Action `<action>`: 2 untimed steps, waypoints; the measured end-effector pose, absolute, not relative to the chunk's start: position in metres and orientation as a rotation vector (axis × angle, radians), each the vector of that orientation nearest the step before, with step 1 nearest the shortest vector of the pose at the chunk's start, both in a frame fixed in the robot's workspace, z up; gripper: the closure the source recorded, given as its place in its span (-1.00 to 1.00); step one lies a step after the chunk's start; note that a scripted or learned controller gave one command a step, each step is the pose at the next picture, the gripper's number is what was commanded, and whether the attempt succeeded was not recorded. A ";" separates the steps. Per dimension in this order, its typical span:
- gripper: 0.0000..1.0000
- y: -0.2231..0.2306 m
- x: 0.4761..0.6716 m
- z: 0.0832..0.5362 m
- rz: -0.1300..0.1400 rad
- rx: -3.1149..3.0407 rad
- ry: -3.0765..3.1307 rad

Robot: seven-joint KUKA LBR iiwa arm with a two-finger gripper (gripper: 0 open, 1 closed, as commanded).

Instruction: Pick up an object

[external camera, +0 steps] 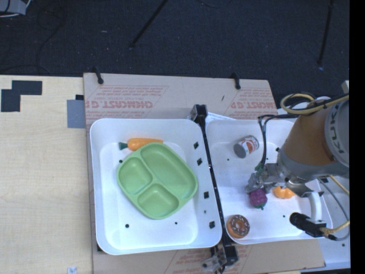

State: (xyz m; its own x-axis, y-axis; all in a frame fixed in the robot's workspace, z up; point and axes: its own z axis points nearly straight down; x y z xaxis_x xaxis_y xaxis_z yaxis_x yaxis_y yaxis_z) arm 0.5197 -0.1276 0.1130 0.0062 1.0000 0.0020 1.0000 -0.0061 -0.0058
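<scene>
The gripper (pixel 258 182) sat low in the right bin (pixel 268 222), just over a purple toy fruit (pixel 258 198) at its six o'clock; whether it had closed could not be told. An off-centre grasp could have rolled the fruit toward the orange toy (pixel 283 193) at three o'clock.

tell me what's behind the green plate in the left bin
An orange carrot lies along the green plate's far edge, dark stem end toward the view's left. Whether the rim covers part of it is unclear; the bin floor under the plate is hidden.

Red cardboard (pixel 171 97) print (upside down) unreadable
</scene>
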 end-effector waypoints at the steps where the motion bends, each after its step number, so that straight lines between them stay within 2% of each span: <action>1: 1.00 -0.137 0.527 0.166 -0.001 -2.226 -2.219; 2: 1.00 -0.139 0.537 0.219 -0.002 -2.222 -2.224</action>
